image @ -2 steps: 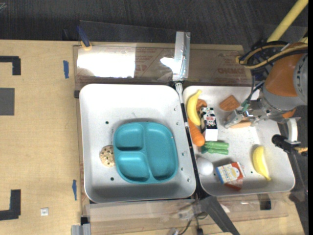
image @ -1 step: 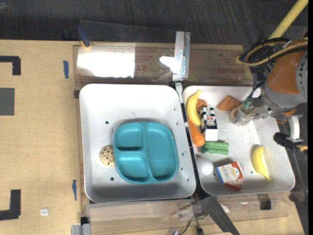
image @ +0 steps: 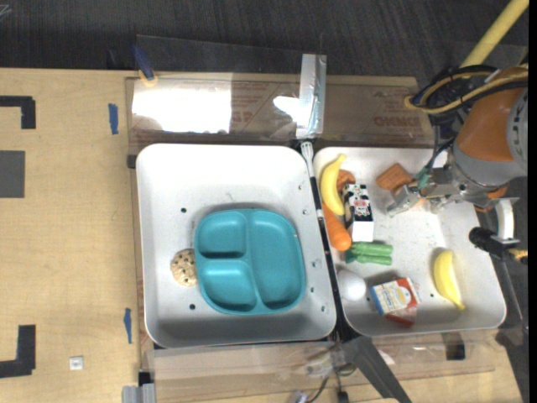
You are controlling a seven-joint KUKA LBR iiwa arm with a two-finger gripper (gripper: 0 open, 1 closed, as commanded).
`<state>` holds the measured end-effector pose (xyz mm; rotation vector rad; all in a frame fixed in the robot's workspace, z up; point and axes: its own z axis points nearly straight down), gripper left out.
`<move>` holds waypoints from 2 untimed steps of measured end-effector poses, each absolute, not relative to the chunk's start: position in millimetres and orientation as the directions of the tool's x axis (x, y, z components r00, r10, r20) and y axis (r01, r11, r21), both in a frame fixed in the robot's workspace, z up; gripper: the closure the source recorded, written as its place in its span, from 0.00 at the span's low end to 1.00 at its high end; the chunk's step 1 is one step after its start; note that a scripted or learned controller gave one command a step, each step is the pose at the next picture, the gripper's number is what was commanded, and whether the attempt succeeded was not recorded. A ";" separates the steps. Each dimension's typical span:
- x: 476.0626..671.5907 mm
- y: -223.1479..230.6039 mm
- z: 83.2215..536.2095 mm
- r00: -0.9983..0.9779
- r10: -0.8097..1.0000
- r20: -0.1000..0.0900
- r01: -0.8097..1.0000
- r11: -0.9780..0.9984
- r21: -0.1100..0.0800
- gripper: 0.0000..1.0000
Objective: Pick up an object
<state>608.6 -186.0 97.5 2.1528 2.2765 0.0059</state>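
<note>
The gripper (image: pixel 409 196) is hovering in the right bin (image: pixel 491 313), finger gap unclear, beside an orange block (image: pixel 392 176); a curved banana (image: pixel 331 183) is lying leftward.

Faint unreadable print on cardboard (image: pixel 369 107), carton (image: pixel 394 297) label illegible

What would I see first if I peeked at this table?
Probably the big teal plastic divided tray in the left white bin, with a speckled round cookie beside it. Then two yellow bananas in the right white bin, where the grey robot gripper reaches in.
</note>
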 end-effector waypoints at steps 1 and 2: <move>657.1 -195.3 103.0 -0.031 1.000 -0.001 1.000 0.031 0.003 0.00; 571.5 -218.8 146.2 0.003 1.000 -0.002 1.000 -0.003 0.003 0.00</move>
